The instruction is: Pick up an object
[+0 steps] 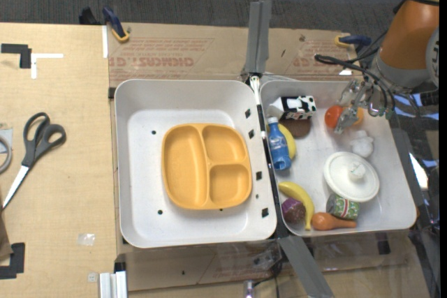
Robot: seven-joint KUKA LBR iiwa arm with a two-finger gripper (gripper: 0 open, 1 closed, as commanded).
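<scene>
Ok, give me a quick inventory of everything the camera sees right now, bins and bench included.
Bins: 2, white, side by side.
Divided plate: 1, yellow-orange, left bin.
Cow toy: 1, black-white, right bin top.
Bottle: 1, blue, right bin's left side.
Banana: 1, yellow, right bin bottom.
Lidded pot: 1, white, right bin.
Orange ball: 1, under gripper.
Scissors: 1, black-handled, bench left.
Gripper: 1, metal, over right bin.

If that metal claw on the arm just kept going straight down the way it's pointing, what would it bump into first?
Most likely the small orange-red ball in the right bin. The gripper hangs over the bin's far end, pointing down right beside that ball. Depth is hard to judge from this slanted view, so it might slip past onto the bin floor.
</scene>
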